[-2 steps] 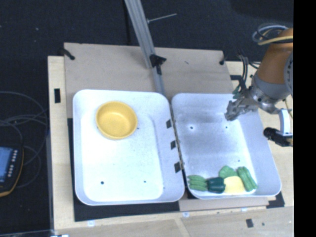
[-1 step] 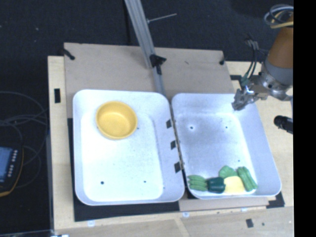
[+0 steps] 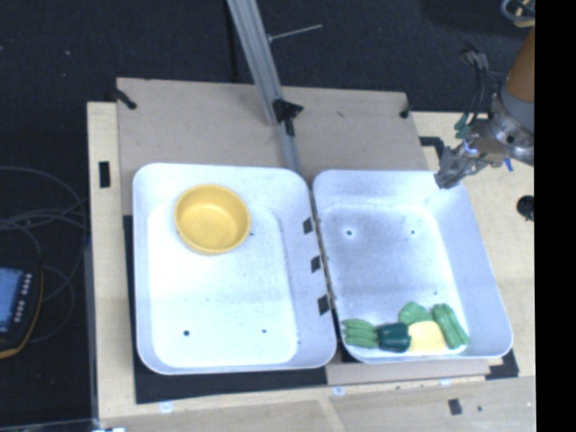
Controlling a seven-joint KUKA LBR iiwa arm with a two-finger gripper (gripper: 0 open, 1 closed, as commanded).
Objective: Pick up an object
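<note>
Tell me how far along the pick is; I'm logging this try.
Done: nothing looks picked yet. The green and yellow pieces lie clustered at the right bin's near edge, and the yellow bowl sits in the left bin. In hand: the gripper hangs over the right bin's far right corner. Left: reach a piece, grasp, lift.
</note>
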